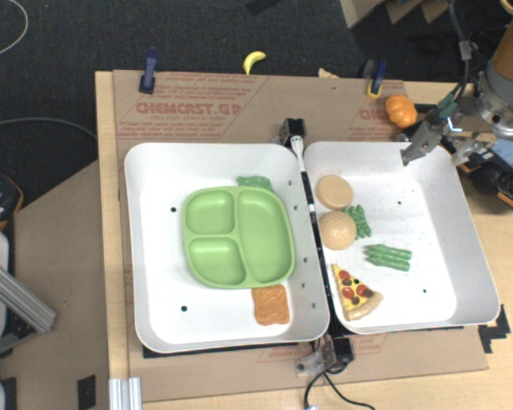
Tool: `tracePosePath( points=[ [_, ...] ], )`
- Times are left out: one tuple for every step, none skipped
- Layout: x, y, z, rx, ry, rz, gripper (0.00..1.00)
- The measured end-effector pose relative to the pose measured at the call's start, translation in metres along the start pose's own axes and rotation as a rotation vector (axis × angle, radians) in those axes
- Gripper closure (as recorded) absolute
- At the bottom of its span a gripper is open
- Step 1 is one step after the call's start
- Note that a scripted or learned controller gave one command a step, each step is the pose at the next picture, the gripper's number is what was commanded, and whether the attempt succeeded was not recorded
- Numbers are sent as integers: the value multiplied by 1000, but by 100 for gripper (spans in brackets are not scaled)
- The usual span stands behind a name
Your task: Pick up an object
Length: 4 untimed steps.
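Observation:
The right bin (pixel 445 229) holds two tan round buns (pixel 333 191) (pixel 337 230) near its left wall, with a small leafy green piece (pixel 361 221) beside them. Green beans (pixel 386 256) lie toward the middle, and a pizza slice (pixel 356 293) sits at the front left corner. My gripper (pixel 421 143) hangs over the bin's back edge, above and to the right of the buns, with nothing seen in it. In the left bin (pixel 150 229) a green divided plate (pixel 238 236) lies, with a green leafy bit (pixel 255 181) behind it and an orange-brown slab (pixel 272 304) in front.
An orange fruit (pixel 400 110) rests on the brown board behind the right bin, close to my gripper. A small banana (pixel 253 60) lies at the board's far edge. Blue clamps (pixel 148 73) (pixel 376 79) grip the board. The grey arm (pixel 500 101) comes in from the upper right.

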State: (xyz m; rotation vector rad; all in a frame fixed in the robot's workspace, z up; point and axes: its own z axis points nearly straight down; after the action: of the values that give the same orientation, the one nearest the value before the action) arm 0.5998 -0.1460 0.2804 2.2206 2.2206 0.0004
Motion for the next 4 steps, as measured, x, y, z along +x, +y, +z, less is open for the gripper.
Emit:
tracePosePath(
  points=[
    [-25, -63, 110, 15, 4, 5, 0],
    [46, -122, 199, 7, 4, -1, 0],
    [42, -118, 185, -2, 0, 2, 100],
    [102, -111, 90, -9, 2, -8, 100]
  ],
)
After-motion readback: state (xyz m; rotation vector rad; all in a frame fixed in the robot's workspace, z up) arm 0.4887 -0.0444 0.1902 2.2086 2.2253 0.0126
